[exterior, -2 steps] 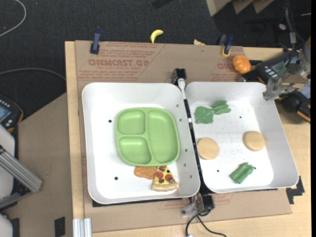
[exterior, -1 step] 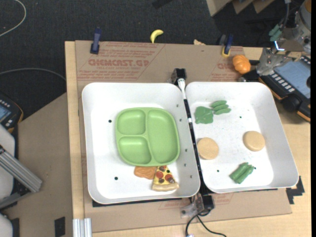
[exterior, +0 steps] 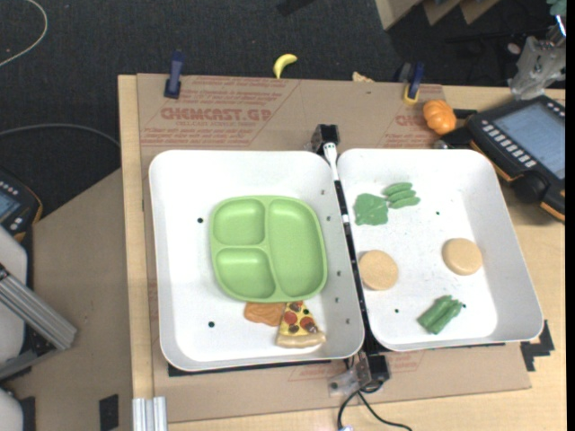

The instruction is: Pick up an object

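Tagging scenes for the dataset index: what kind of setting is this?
Most likely a robotics lab bench, not a kitchen. Two white bins sit clamped to a board, holding toy food such as a pizza slice beside a green divided plate, and a teach pendant lies at the right.

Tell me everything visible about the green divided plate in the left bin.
The green divided plate is pale green, looks like smooth plastic, and is a rounded square with a raised rim. Ridges split it into three compartments: two smaller ones on the left side, one long one on the right. All three look bare. It lies flat, right side up, turned slightly off square, near the middle of the left bin. By its lower edge lie an orange-brown piece and a toy pizza slice; actual contact is uncertain.
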Robot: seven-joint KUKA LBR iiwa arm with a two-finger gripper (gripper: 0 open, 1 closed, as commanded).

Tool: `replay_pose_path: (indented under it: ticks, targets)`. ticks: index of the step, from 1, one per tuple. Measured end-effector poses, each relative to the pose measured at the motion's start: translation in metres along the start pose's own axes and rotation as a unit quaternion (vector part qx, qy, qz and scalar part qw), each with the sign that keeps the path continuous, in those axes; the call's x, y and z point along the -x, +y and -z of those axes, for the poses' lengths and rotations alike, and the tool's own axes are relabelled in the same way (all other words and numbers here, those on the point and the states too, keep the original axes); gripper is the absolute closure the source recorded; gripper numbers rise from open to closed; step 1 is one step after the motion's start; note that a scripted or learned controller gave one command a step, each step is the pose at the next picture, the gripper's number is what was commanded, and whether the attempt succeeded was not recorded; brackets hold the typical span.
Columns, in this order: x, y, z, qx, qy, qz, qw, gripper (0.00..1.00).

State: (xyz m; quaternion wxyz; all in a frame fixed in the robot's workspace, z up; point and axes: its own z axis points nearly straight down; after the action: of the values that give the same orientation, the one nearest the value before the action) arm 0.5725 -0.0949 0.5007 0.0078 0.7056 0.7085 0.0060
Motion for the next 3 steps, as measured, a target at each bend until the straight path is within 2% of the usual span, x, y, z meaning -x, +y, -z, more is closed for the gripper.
replay_pose_path:
  ticks: [1, 2, 3]
  targets:
    - [-0.040, -0.059, -0.106, -0.016, 0.003, -0.001, 0.9999, 1.00]
    - [-0.144, -0.051, -0.085, -0.008, 0.003, 0.004, 1.0000, 1.00]
    - [-0.124, -0.096, -0.082, -0.011, 0.002, -0.003, 0.9999, 1.00]
